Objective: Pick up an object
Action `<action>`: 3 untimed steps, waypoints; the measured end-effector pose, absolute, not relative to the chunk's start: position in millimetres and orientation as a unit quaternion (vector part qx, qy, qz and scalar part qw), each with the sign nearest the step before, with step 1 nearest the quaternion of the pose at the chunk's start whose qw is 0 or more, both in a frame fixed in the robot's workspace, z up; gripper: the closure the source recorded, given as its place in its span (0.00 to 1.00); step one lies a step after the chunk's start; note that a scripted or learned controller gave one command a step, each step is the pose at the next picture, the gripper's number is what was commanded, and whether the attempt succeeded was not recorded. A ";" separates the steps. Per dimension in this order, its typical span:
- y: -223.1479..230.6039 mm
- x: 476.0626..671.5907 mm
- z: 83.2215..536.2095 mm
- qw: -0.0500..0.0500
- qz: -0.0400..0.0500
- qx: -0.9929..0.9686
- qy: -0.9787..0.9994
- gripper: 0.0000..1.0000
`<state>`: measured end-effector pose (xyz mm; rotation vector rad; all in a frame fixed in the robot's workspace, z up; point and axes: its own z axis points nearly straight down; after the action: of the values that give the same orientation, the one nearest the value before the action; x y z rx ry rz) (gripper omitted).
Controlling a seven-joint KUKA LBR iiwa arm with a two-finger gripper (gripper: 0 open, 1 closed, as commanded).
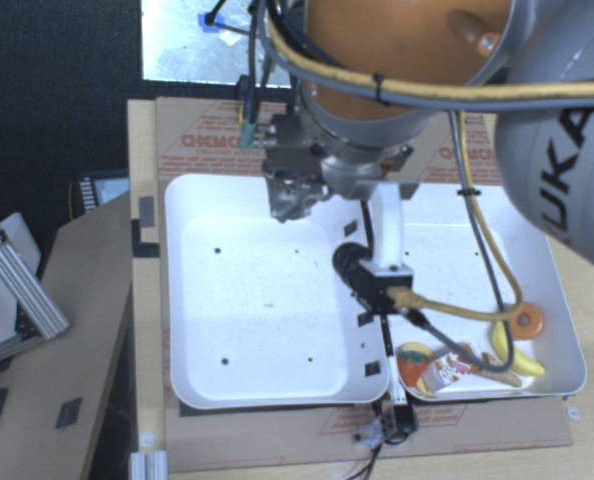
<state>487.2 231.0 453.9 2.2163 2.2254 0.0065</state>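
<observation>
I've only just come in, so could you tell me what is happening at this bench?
A KUKA arm reaches in from the right over two white bins, set to pick up an object. Its gripper hangs over the far edge of the left bin, with nothing visibly held. The objects, a yellow banana, an orange ring and a small packet, lie in the near corner of the right bin.

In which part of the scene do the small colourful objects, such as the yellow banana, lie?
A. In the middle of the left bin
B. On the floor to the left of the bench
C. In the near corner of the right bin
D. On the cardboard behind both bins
C: the yellow banana, an orange ring and a red-and-white packet lie together by the near rim of the right bin.
</observation>
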 end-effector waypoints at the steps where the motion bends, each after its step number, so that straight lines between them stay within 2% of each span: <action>1: 234.2 485.5 329.8 -0.002 -0.005 0.707 0.707 1.00; 2: 232.6 602.9 283.2 0.001 0.001 0.708 0.706 1.00; 3: 233.7 552.3 177.7 -0.003 -0.006 0.707 0.707 1.00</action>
<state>552.3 233.7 177.7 2.2257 2.2262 -0.0190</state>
